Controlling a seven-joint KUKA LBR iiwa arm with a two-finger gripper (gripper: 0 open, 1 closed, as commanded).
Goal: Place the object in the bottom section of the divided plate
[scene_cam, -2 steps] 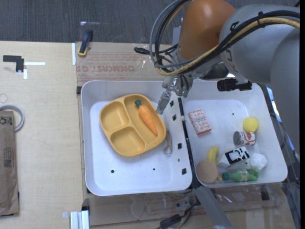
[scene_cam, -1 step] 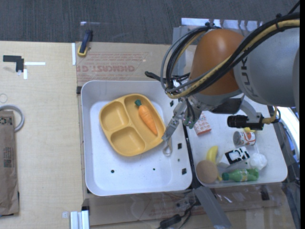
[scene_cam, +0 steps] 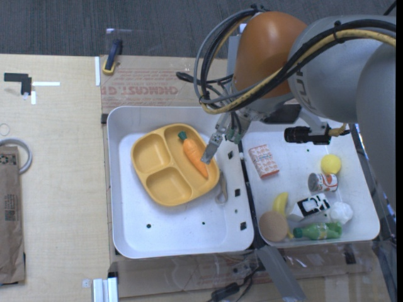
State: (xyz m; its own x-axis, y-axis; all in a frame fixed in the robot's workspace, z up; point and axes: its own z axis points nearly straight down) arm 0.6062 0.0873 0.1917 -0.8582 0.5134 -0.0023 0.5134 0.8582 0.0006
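- one carrot (scene_cam: 194, 158) lies in the divided plate's (scene_cam: 146, 158) right section, long axis running 11 to 5 o'clock
- gripper (scene_cam: 211, 148) sits touching its 3 o'clock side — whether it grips, cannot tell

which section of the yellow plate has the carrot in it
The long section along the plate's right edge, nearest the gripper. The carrot lies lengthwise in it; the two smaller sections to its left hold nothing.

— In the right white bin (scene_cam: 368, 231): small red-and-white carton (scene_cam: 263, 160), yellow ball (scene_cam: 330, 164), little printed can (scene_cam: 323, 182).

— Lower down: yellow banana-shaped toy (scene_cam: 281, 202), black-and-white box (scene_cam: 313, 204), tan round lump (scene_cam: 273, 226), green plastic bottle (scene_cam: 316, 231), white crumpled piece (scene_cam: 340, 212).

— Outside the bins: brown paper bag (scene_cam: 10, 214) far left, blue-and-yellow tool (scene_cam: 113, 56) on cardboard (scene_cam: 151, 83).
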